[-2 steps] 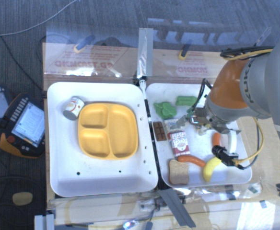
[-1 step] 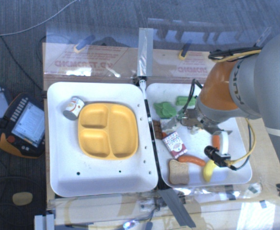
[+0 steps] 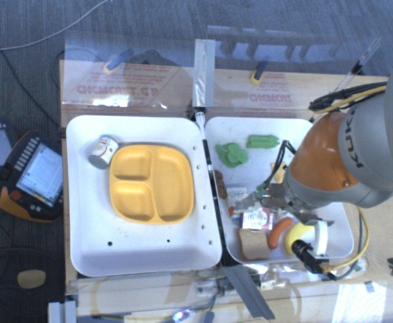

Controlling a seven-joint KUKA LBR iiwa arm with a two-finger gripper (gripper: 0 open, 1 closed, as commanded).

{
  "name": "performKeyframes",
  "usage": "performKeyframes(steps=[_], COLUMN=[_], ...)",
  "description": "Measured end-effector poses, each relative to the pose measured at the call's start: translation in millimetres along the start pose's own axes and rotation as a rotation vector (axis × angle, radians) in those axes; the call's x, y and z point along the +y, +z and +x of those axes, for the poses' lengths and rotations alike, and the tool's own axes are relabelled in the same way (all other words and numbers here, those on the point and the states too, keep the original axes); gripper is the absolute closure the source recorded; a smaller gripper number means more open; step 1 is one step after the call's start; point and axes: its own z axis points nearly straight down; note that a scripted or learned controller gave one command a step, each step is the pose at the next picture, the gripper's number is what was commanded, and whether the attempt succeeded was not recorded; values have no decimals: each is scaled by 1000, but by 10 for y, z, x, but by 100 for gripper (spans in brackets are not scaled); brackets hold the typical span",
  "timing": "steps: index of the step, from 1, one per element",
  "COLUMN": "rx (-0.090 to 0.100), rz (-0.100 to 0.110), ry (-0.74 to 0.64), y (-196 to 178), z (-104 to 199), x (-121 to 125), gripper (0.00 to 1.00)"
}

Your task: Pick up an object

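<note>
Nearest the bottom edge of the frame, the clutter in the right bin [image 3: 344, 244] is lying in a tight pile at lower right: a brown block [image 3: 253, 245], a red-and-white packet [image 3: 256, 219], an orange sausage-shaped piece [image 3: 278, 232] and a yellow rounded piece [image 3: 297, 237], all touching or just beside one another. These are looking like light toy foods; the sausage and the yellow piece are probably smooth, stiff plastic and likely to slip, so a pinch across the sausage's narrow middle would seem safest. The packet is looking soft and crinkly, better taken by an edge.

The arm [image 3: 331, 163] is reaching in from the right and hanging over this pile, with the claw [image 3: 274, 199] sitting low above the packet. Whether the claw is spread or pressed together, I cannot tell, as the wrist is covering it; nothing is visibly being carried.

Farther up, a green leafy piece [image 3: 232, 154] and a green pod [image 3: 262, 141] are lying apart in the bin's upper part, freer to reach. In the left bin [image 3: 82, 247], a yellow divided tray [image 3: 152, 182] is resting with a small can [image 3: 103, 151] touching its upper-left corner.
</note>
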Motion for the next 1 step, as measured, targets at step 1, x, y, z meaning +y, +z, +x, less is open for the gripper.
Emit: performKeyframes(steps=[1], rx=[0], rz=[25], ry=[95], y=[-255], z=[-435], x=[-40], gripper=[0])
